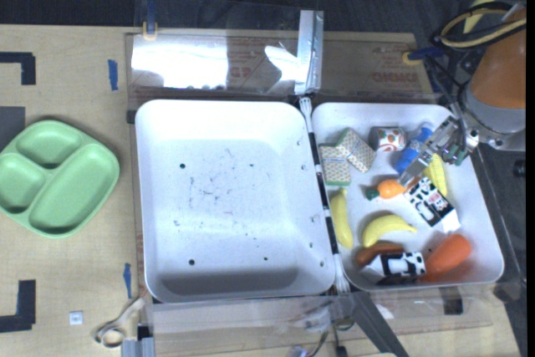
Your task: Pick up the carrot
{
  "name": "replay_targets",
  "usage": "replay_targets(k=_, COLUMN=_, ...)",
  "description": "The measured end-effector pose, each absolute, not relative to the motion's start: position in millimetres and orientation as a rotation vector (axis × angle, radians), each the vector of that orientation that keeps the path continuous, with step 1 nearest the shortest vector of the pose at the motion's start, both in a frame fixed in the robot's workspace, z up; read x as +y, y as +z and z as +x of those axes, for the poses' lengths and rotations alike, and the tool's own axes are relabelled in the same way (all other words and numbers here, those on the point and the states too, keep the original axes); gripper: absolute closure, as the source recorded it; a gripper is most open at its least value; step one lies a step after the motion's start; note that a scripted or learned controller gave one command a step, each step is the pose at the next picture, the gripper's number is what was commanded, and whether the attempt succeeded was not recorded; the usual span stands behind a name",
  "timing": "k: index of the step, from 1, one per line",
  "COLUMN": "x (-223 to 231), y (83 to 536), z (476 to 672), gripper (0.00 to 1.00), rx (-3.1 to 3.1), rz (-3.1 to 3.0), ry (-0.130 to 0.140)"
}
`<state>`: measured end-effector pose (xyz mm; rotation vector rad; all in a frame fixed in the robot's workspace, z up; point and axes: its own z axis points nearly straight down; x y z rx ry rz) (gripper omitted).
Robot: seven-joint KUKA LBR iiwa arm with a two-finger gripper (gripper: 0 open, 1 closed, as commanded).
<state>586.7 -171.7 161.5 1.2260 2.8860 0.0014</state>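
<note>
Your wooden bench (67,280) carries two white bins; the left bin (221,188) sits beside a green divided plate (54,177). In the right bin (485,205), the carrot (388,189) lies near the middle among bananas (386,226) and boxes. The gripper (435,148) hangs just right of it; you cannot tell its state.

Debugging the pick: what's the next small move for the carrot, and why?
Probably shift the gripper toward the near right corner of the right bin, then descend. The gripper sits over the far-right clutter by a blue item, while the carrot lies apart from it beside a black-and-white toy.
</note>
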Motion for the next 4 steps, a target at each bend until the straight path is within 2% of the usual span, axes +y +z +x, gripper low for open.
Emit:
replay_targets(k=1, x=-172, y=161, z=586.6, gripper=0.0, rx=2.886, rz=1.226, ry=0.002)
replay_targets(k=2, x=-173, y=215, z=606.2, gripper=0.0, rx=2.843, rz=1.322, ry=0.002)
replay_targets(k=3, x=-118, y=166, z=573.9, gripper=0.0, rx=2.93, rz=1.125, ry=0.003)
replay_targets(k=4, x=-122, y=145, z=565.6, gripper=0.0, rx=2.971, rz=1.015, ry=0.002)
